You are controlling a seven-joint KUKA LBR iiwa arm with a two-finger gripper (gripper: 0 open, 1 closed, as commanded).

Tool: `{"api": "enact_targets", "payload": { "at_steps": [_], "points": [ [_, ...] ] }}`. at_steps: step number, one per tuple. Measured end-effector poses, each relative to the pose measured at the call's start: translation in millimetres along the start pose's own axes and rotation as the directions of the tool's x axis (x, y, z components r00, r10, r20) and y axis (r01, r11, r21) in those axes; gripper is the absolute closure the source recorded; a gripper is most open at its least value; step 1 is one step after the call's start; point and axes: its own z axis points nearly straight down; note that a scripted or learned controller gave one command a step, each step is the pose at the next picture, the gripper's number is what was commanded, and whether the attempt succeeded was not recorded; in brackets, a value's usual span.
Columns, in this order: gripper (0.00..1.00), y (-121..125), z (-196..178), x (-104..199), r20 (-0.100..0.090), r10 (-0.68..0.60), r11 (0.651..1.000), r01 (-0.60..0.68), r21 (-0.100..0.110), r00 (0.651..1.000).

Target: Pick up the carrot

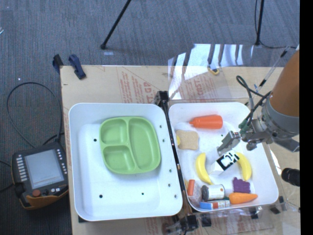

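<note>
Landmark: the right bin [272, 177], the one the arm reached over; every place below is given against it.
Carrot: the carrot [207, 122] lay in the far-left part of the right bin, near its back wall, just beyond a tan bread slice [188, 139].
Second orange thing: a smaller orange piece [241, 198] lay at the right bin's near edge; I took the larger far one as the target, though that was a judgement.
Long axis: it ran left to right, roughly parallel to the bin's back wall.
Claw: the gripper [229, 143] hung over the middle of the right bin, pinching nothing; whether its fingers were spread I could not tell.
Key relation: the carrot lay to the far left of the claw, apart from it.
Next move: probably a shift toward that far-left corner, fingers set across the carrot's length.
</note>
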Motion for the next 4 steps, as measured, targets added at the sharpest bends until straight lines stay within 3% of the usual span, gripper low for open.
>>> {"api": "enact_targets", "payload": {
  "at_steps": [1, 2, 3, 4],
  "points": [
    [0.0, 0, -93, -3, 0.003, 0.112, 0.994, -0.112, -0.006, 0.994],
    [0.0, 0, -130, 3, 0.002, 0.228, 0.974, -0.228, 0.001, 0.974],
    [1.0, 3, -136, 6, 0.004, 0.217, 0.976, -0.217, 0.011, 0.976],
    [0.0, 3, -136, 7, 0.003, 0.215, 0.976, -0.215, 0.012, 0.977]
  ]
}}
